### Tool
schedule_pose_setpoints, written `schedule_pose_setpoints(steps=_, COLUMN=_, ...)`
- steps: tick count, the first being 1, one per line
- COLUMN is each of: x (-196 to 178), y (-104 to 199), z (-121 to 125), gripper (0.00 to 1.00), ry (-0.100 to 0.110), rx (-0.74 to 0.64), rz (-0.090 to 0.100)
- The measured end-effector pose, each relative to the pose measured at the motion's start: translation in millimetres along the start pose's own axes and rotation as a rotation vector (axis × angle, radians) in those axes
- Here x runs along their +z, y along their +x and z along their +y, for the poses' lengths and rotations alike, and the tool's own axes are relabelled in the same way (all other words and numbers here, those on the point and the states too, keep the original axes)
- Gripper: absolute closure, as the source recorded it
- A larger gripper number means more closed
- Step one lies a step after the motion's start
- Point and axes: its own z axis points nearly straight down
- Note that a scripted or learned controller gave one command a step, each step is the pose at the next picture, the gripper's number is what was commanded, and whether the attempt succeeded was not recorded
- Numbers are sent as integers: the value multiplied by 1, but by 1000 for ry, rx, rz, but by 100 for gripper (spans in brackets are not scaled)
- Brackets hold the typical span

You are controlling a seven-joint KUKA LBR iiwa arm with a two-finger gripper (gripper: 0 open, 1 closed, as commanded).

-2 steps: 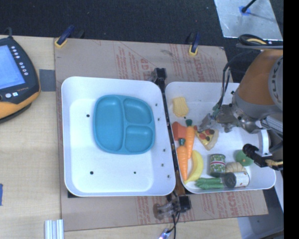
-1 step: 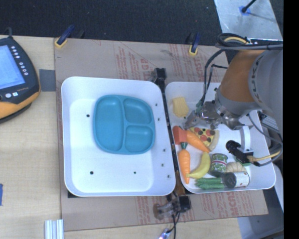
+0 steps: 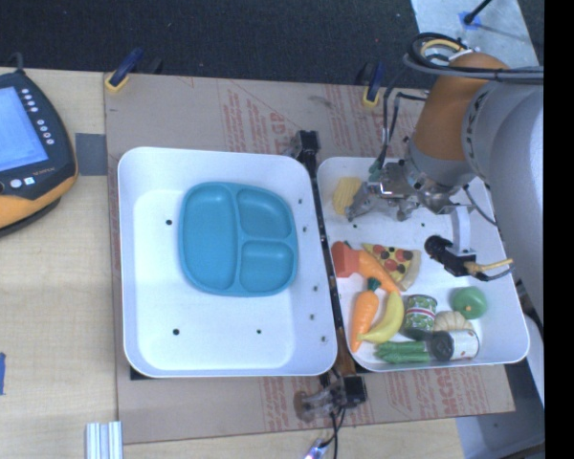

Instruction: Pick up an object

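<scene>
over the far end of the right bin, with the gripper low and just beside a yellow piece near the bin's inner wall. cannot tell how wide open, nor whether holding anything. best to take that yellow piece as the target, being nearest and apart from the heap. centre above it, come straight down, close gently, lift slowly clear of the wall. failing that, go for the pizza slice, just nearer the camera, though flat and hard to pinch. hard to make out: the gripper's tip, lost among grey metal and cables; the yellow piece's true shape, partly covered; the crowd of carrot, banana and green beans, overlapping at the near end.
</scene>
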Motion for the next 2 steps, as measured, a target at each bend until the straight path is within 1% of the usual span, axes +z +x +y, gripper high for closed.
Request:
schedule_pose_setpoints(steps=1, x=1, y=-17, z=-45, gripper=0, ry=2, rx=-1, rz=-1)
schedule_pose_setpoints(steps=2, x=0, y=-1, z=15, gripper=0, ry=0, rx=0, rz=0)
